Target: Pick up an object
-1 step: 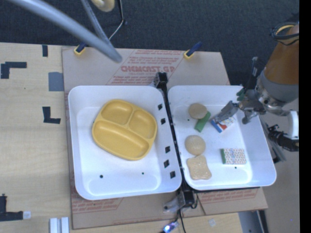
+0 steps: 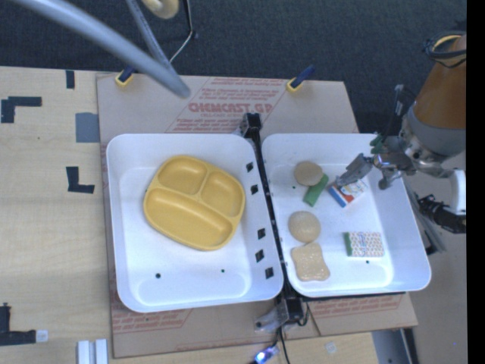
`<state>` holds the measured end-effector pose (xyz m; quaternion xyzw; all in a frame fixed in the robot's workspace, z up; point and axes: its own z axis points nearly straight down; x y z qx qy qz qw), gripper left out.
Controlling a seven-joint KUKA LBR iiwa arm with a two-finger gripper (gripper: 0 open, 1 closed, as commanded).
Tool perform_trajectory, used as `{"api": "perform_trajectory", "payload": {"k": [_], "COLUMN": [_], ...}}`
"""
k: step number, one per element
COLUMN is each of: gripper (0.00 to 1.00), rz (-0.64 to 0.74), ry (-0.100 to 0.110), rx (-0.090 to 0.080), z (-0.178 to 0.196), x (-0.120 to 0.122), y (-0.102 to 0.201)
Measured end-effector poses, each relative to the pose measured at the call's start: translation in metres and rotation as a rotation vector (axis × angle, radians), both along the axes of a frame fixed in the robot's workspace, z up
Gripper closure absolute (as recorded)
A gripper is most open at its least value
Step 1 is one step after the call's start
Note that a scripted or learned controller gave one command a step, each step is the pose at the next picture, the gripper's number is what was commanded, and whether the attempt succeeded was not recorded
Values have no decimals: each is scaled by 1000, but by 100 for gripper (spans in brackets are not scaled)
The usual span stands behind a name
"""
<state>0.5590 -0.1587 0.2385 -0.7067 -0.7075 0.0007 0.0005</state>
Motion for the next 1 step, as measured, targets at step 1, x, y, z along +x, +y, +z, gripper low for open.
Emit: {"api": "perform_trajectory", "payload": {"k": [1], "gripper": [0], "rz": [-2], "ry": [5], "rx": [0], "z": [-54], "x": [-6], "y": [-9]}}
